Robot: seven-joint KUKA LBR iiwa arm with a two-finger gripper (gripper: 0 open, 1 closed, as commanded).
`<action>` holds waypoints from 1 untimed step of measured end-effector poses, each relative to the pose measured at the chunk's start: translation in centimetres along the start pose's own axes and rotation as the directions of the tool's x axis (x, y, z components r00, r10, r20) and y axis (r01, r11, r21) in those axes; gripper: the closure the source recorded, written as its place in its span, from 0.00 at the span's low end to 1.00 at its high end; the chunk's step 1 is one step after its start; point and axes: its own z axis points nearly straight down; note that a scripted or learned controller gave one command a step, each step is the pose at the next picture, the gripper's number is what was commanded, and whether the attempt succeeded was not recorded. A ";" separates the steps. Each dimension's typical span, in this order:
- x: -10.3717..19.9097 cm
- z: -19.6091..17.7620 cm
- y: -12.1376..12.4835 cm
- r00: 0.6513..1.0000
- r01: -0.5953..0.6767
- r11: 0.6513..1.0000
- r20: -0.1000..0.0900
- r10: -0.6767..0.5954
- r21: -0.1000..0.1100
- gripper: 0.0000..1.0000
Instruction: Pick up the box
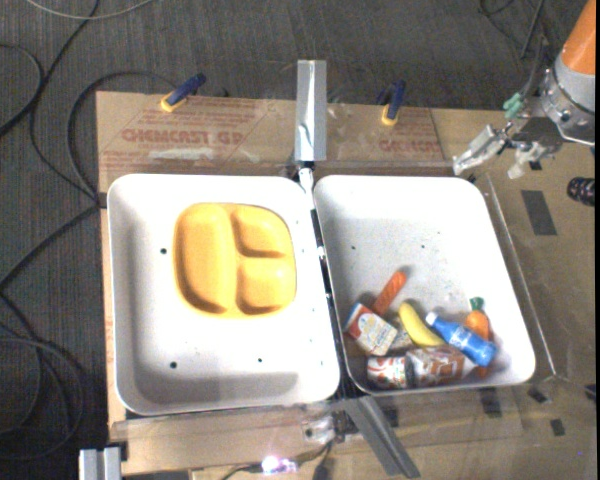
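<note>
The box (371,331), a small carton with a red and white printed face, lies tilted in the lower part of the right bin (480,218), among a cluster of small things at that bin's near edge. Just below it lies a can (388,371) on its side and a brown-and-white packet (442,365); to its right a banana (418,323) touches it, a blue and white bottle (464,339) lies aslant beyond that, and an orange carrot (477,321) with a green top sits at the far right of the pile. A second, slimmer carrot (390,292) rests just above the box. The left bin (140,368) holds a yellow divided tray (236,258) near its middle. Both bins sit on a brown surface (140,138) with printed lettering, with blue and yellow clamps (183,91) at its far edge and a metal post (311,108) between the bins. Around it the dark floor (40,118) carries loose cables. The arm (585,53) reaches in at the upper right, its orange band at the frame's corner, and the end effector (485,153) hangs beyond the right bin's far right corner, well apart from the box, its fingers spread and holding nothing.
</note>
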 end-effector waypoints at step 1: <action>5.2 8.3 -9.0 0.978 -0.209 0.978 0.000 0.209 0.002 0.00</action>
